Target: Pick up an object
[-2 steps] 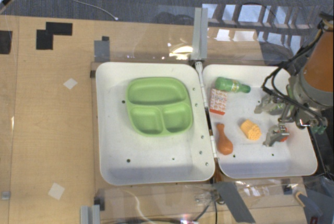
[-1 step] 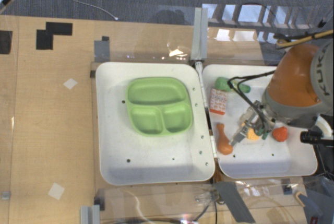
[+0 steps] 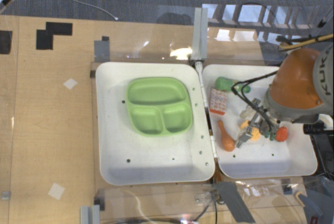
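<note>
Pincer (image 3: 244,140) on my feed is hanging low in the right bin (image 3: 300,165), down near the bin floor at the end of the grey arm (image 3: 300,82) with its orange band. Honestly I can't tell its state from this angle, the tip is thin and blurry, so I'm not calling it.

Stuff around it, going from the pincer outward:
- an orange carrot-shaped toy (image 3: 225,137) lies just beside the tip, on the side toward the divider between the bins. Looks close to touching, but I can't say for sure.
- a yellow piece (image 3: 252,134) sits right behind the tip, partly hidden by the wrist hardware.
- a red-orange round thing (image 3: 281,134) lies further back under the wrist, with a small green bit next to it.
- a red and white packet (image 3: 218,101) lies beyond the carrot toward the far wall, and a green object (image 3: 224,83) sits past that in the far corner.

Well apart from the pincer, across the divider, the left bin (image 3: 112,165) holds a green divided plate (image 3: 158,106), flat and roughly centred. Both bins rest on the wooden desk (image 3: 47,129).
</note>
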You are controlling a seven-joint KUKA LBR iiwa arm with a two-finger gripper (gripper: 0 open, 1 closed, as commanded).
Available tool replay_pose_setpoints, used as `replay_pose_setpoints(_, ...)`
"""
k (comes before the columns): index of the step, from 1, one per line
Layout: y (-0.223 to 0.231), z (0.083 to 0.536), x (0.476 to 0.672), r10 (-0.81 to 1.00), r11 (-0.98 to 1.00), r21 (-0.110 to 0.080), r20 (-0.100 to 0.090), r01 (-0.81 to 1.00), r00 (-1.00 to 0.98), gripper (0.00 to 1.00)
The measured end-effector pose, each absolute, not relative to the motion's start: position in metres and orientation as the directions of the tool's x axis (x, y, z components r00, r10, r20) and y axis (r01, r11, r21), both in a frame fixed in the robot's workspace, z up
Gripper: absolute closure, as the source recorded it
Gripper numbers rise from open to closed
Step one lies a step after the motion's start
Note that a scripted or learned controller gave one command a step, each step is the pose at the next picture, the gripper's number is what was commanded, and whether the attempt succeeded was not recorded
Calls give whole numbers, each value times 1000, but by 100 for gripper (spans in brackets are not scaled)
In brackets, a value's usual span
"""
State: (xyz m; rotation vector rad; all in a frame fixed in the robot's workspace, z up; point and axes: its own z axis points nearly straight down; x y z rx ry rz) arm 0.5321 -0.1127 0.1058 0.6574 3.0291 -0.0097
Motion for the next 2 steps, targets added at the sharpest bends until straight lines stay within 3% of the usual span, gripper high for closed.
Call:
replay_pose_setpoints(1, -105, 105, 530, 405, 914, 6, -34, 405, -914, 100)
replay_pose_setpoints(2, -46, 191, 599, 410, 912, 9, -17, 410, -912, 100)
